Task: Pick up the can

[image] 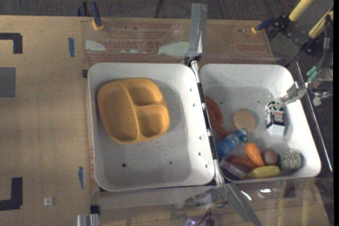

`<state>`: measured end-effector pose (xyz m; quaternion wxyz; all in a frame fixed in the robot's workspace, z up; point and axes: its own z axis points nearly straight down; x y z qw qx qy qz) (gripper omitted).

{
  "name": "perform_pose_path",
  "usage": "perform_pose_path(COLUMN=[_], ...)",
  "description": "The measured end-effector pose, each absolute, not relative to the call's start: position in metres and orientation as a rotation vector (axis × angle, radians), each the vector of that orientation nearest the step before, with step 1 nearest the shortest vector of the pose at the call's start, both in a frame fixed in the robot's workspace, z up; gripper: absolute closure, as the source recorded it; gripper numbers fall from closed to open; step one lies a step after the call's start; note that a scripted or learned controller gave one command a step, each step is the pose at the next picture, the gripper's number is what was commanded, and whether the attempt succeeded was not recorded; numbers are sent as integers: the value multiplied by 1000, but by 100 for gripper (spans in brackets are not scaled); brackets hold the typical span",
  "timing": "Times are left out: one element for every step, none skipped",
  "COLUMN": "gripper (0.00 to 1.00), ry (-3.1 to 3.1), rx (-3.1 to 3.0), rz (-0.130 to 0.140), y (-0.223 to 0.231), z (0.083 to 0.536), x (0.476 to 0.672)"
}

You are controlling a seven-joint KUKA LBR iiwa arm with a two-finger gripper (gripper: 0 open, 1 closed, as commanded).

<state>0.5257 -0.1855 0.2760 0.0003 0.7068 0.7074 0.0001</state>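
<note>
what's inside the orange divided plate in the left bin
The orange three-compartment plastic plate shows bare compartments with nothing visible in them. The left white bin floor beneath it is covered.

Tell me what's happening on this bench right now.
A robot arm is set up to pick up a can, but it has nothing in hand yet. Its gripper sits at the right bin's far right edge, near a small milk carton. The can lies in that bin's near right corner among toy foods. The left bin holds an orange divided plate.
</note>
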Motion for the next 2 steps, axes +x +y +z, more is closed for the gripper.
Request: perform_pose_path(gripper=[0,0], ry=[2302,2304], rx=[2138,2105], rz=[0,26], y=[-220,-218], z=[161,108], x=[486,491])
